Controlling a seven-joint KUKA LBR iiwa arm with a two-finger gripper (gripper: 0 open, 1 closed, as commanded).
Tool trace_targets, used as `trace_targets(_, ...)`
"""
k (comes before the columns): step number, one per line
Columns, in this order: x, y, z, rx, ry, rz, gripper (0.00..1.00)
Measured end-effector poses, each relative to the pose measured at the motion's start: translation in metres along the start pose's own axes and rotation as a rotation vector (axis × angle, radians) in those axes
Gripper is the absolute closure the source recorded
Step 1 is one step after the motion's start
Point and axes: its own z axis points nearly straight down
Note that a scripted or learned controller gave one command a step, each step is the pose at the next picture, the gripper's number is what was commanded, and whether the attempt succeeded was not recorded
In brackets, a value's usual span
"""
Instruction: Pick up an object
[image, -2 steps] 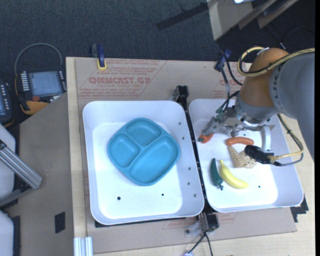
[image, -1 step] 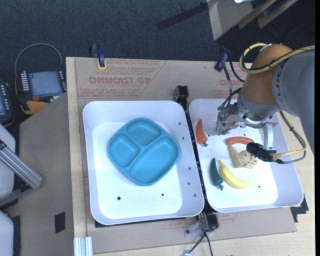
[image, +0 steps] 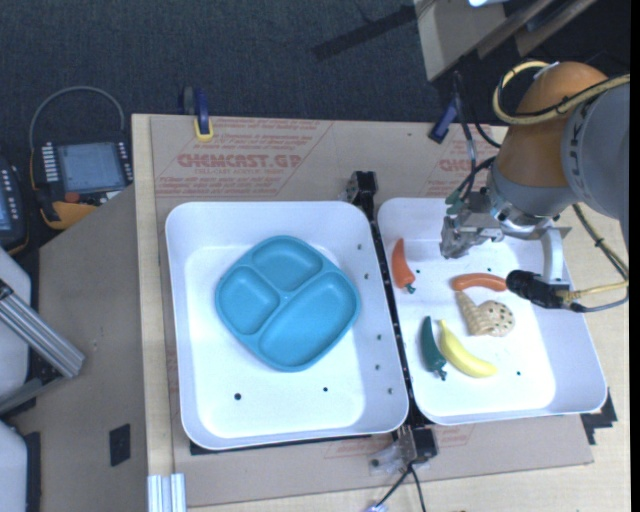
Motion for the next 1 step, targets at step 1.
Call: trace_targets(1, 0.0046, 0.0102, -0.0585, -0.003, 0.0, -0.001, 1.0)
